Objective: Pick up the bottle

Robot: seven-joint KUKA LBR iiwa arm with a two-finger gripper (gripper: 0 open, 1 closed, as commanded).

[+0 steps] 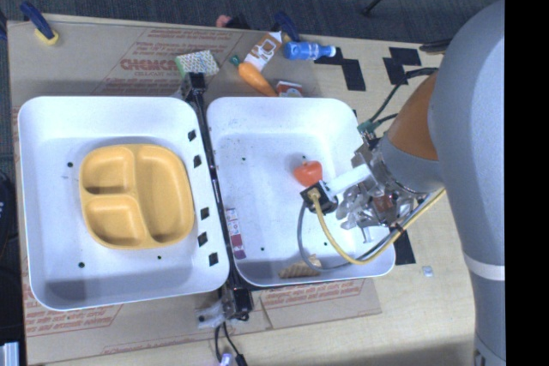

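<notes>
- The gripper sits low at the right side of the right bin. Its tip is a blur of metal, so I cannot tell whether it is open or shut.
- The blue bottle lies on its side on the cardboard-covered bench behind that bin, well apart from the gripper.
- A small red-orange thing lies just left of the gripper; what it is is unclear.

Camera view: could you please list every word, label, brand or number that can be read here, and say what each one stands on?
Nothing can be read with certainty.
Cardboard sheet, far left: large red print, too blurred to read.
Cardboard sheet, near edge: rows of red print, too small to read.
White bottle: orange label, too small to read.
Small sticker at the right bin's left wall: too small to read.
</notes>
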